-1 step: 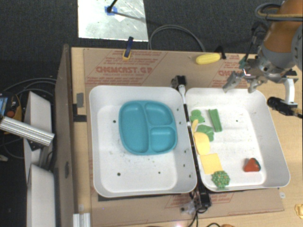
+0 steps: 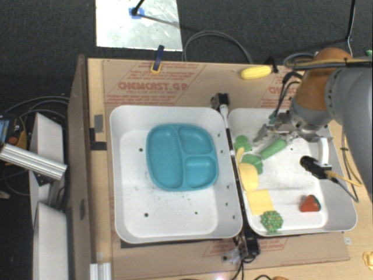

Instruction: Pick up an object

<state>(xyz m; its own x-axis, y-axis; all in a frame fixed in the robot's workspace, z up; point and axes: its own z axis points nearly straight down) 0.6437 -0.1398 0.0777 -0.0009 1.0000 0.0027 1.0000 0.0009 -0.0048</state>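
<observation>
We cannot tell our gripper (image 2: 269, 132) state above the green cylinder (image 2: 273, 149), at twelve o'clock in the right bin (image 2: 344, 214); light, stiff, best grasped mid-length

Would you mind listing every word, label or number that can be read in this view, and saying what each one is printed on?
"CHEMCAST GP": red print on the brown protective sheet of the bench, behind the left bin; the last letters are soft.
The same red print repeats in smaller rows across that sheet, and near the right bin, too blurred to read.
The blue divided tray carries no text that I can make out.
</observation>
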